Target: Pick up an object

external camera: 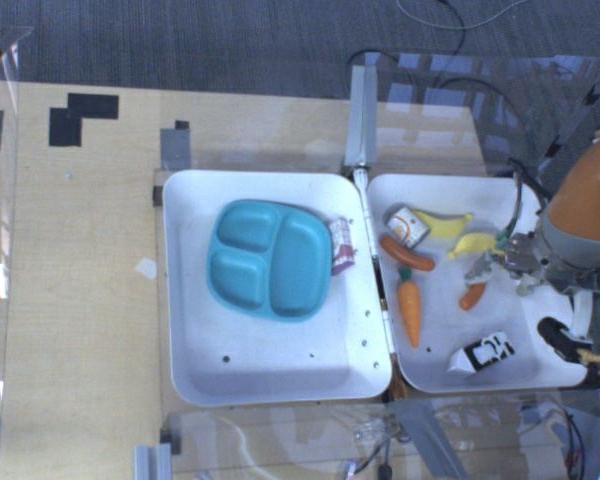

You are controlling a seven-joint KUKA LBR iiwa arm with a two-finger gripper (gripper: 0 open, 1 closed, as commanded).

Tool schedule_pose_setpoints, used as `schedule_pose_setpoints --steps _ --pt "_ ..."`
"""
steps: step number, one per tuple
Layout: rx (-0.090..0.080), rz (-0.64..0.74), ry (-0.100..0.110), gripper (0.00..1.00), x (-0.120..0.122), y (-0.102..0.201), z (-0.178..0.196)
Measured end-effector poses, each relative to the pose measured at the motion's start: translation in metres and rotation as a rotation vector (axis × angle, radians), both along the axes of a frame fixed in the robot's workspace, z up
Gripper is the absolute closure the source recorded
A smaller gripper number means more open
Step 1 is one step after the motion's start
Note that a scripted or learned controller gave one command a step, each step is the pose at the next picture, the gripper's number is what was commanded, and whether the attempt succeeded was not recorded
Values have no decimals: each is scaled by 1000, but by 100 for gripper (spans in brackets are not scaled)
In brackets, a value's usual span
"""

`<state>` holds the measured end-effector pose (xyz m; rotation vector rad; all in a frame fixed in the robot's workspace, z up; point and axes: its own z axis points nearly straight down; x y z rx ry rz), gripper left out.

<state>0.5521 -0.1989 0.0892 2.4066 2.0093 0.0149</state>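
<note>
Jaws' state impossible to tell; gripper (508,258) low over right bin (435,363), by banana (452,225) and small orange piece (472,296). Nearby: carrot (409,310), sausage (407,254), can (407,226), black-and-white carton (488,352). Left bin (195,358) with blue divided plate (270,259).

Single fixed cam above the bench (80,268), angled down (slight slant), far enough to frame both white bins (180,298); floor at far edge.
</note>
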Motion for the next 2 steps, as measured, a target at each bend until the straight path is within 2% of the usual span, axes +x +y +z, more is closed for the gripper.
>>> schedule_pose_setpoints --steps 1,2 --pt "-1 2 -6 100 2 1 12" --pt "-1 -224 6 100 29 56 123"
